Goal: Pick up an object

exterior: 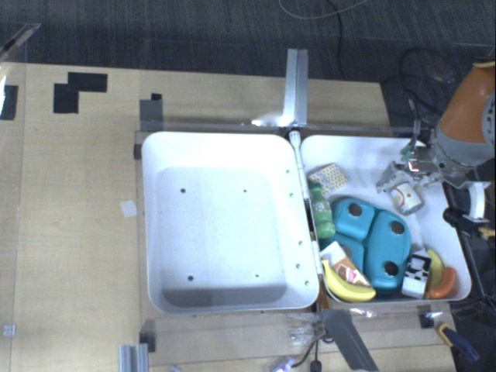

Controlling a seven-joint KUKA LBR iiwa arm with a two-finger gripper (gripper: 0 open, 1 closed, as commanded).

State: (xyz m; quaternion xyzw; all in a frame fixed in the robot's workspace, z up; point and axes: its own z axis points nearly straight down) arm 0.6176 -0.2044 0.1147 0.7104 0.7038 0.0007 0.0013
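Note:
My gripper (402, 184) hangs low over the back right part of the right bin (364, 152), below the orange-banded wrist (467, 115). A small white object with an orange mark (408, 199) lies right at the gripper's tip; I cannot tell whether it is held. A large teal plastic piece (377, 239) lies in the middle of that bin, in front and to the left of the gripper. A banana (346, 287) lies at the bin's front edge.
A green bottle (321, 210) and a patterned packet (329, 177) lie along the divider. A black-and-white box (417, 274) and a red-orange item (442, 286) sit in the front right corner. The left bin (221, 157) is beside it. Cables lie right of the bins.

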